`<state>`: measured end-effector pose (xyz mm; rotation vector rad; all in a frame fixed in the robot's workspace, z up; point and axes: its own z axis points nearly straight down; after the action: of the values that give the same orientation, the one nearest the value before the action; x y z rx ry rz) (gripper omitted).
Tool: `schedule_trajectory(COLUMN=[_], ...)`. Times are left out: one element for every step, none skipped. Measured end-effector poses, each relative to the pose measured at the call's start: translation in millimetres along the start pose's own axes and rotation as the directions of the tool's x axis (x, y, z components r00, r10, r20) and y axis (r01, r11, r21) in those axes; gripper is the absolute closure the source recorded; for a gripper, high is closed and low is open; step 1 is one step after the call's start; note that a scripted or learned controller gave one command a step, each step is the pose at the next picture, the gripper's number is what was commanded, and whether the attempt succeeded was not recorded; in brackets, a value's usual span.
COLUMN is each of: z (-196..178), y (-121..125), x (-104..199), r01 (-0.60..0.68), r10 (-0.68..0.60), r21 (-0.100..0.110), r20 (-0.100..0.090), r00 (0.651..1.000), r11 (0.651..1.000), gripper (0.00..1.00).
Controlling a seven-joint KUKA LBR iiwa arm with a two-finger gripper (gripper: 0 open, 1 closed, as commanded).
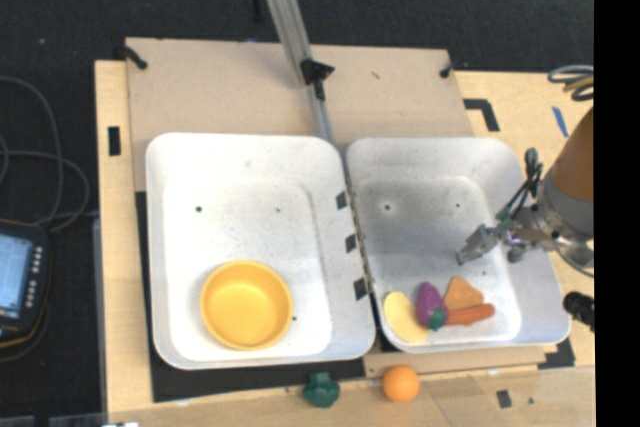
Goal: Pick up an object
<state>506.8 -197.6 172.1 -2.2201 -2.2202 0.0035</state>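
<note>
Camera view. Landmark: the shallow white plastic right-hand bin [400,185].

1. The 2-finger gripper [478,248] on the grey arm with the orange band [572,170] sits over the bin's right half, above the bare floor and just up-bin from the group of items at the near edge. How the jaws stand cannot be told: the tip is small and blurred. Nothing can be seen between them.

2. Candidate items, all resting on the bin's floor in its near right corner:
- a pale yellow oval piece [399,312], nearest the bin's left wall;
- a purple eggplant-shaped toy with a green tip [430,304], touching the yellow piece;
- an orange-tan wedge [463,292], just right of the purple toy;
- an orange carrot-shaped toy [470,315], lying flat on the near side of the wedge.

3. Outside the bin: a round yellow plastic bowl [246,304] stands in the neighbouring white left-hand bin [240,175]; a small orange ball [400,383] and a dark green toy [321,390] lie on the bench just beyond the landmark bin's near-left corner.

Assessment: no item is lifted. In my judgement the approach is under way and the wedge is closest to the gripper. Descent, closing and lift all remain.
</note>
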Motion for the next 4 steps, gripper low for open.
schedule_trajectory(z=[42, 29, -16, -58], y=[2, 4, 8, 6], x=[-2, -3, -9, -6], r01=[0.0, -0.004, 0.002, 0.003], r10=[0.0, 0.004, -0.002, -0.003], r21=[-0.001, -0.009, -0.01, -0.006], r20=[0.001, 0.002, 0.003, 0.002], r00=[1.0, 1.0, 1.0, 1.0], r11=[1.0, 1.0, 1.0, 1.0], gripper=[0.0, 1.0, 1.0, 1.0])
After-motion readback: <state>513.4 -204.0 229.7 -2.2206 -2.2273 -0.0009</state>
